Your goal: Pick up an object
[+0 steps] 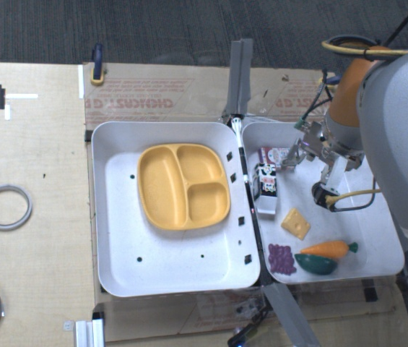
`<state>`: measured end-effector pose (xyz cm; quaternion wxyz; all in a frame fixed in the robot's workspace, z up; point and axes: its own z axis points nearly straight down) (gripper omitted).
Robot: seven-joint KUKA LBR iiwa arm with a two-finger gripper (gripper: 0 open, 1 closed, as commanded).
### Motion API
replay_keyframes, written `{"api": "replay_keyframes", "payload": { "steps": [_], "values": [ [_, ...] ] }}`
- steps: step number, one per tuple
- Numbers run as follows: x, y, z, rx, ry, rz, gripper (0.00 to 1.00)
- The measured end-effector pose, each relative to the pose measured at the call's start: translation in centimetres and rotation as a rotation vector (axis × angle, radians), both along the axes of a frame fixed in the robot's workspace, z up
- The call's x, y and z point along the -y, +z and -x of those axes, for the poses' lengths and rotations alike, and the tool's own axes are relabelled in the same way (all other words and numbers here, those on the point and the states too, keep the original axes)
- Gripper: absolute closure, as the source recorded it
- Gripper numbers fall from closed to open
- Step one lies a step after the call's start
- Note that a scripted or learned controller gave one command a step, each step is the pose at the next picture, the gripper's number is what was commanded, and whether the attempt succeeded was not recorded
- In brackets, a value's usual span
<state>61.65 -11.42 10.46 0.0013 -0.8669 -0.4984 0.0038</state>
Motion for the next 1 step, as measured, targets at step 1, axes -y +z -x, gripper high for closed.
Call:
{"api": "replay_keyframes", "payload": {
  "steps": [1],
  "values": [
    [-2.00,-1.69,6.87,-0.003,-0.134,0.000,0.00]
  ]
}}
